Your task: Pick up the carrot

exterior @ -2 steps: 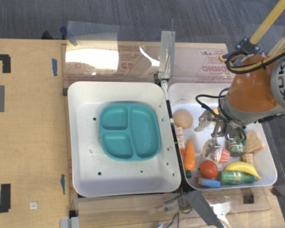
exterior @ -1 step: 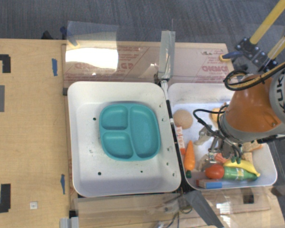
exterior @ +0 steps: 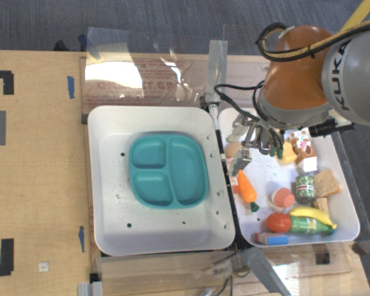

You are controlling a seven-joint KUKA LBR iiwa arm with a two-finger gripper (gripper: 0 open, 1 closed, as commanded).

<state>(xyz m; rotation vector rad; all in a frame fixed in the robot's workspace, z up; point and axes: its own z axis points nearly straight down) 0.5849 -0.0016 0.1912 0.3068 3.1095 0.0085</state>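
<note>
Wooden surface [exterior: 31, 184] carrying two shallow white bins side by side. Left bin [exterior: 105, 214] holding a teal divided tray [exterior: 169, 170], three compartments, lying flat near the bin's middle. Right bin [exterior: 348, 217] crowded with toy food. Grey arm [exterior: 357, 73] with orange band [exterior: 296, 66] reaching in from the right, wrist low over the upper part of the right bin. Hand [exterior: 254, 147] hanging over the upper left of that bin, metal fingers [exterior: 243, 156] pointing down and to the left, spread apart, pinching nothing. Carrot [exterior: 246, 188] lying in the right bin close to its left wall, orange body slanted, green end toward the lower right, just below the fingertips and apart from them. Further right: slice of bread [exterior: 326, 184], green can [exterior: 304, 189], pink round piece [exterior: 283, 197]. Along the near wall: green bottle [exterior: 308, 226] under a banana [exterior: 314, 214], tomato [exterior: 278, 222] beside them.
</note>
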